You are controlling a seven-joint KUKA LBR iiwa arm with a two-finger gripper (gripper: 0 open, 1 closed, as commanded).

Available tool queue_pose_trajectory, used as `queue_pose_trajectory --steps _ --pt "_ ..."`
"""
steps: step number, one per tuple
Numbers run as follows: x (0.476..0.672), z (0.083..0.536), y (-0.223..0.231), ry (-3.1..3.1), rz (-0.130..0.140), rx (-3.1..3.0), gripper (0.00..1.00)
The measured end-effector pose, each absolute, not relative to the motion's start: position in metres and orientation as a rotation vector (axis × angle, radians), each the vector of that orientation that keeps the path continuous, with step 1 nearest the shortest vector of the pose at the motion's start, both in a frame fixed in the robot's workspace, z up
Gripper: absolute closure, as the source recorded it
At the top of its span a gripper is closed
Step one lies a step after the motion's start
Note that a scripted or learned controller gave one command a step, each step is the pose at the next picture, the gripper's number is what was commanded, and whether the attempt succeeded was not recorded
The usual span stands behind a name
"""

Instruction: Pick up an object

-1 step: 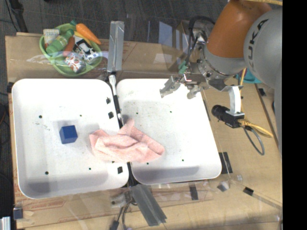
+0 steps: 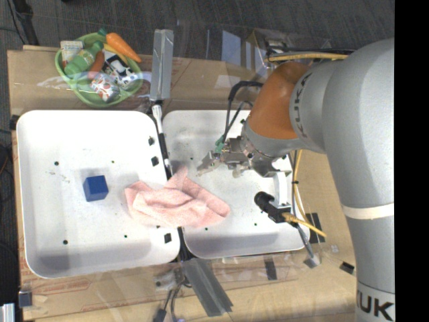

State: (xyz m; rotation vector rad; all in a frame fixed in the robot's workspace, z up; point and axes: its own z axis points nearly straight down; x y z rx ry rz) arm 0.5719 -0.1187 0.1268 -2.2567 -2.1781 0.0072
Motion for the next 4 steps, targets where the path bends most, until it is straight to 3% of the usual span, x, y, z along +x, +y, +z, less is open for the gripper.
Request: queue_pose_trajectory --steps 1,2,3,4 --pt "0.53 0.112 -0.096 -2.258 0.006 -2.177 0.0" --pt "0.543 0.092 -0.091 -2.42 0.003 -1.994 0.0" --pt "0.493 0.113 -0.118 -2.345 0.002 -2.085 0.0" --pt "0.494 0.123 -0.118 -2.349 0.004 -2.081 1.0"
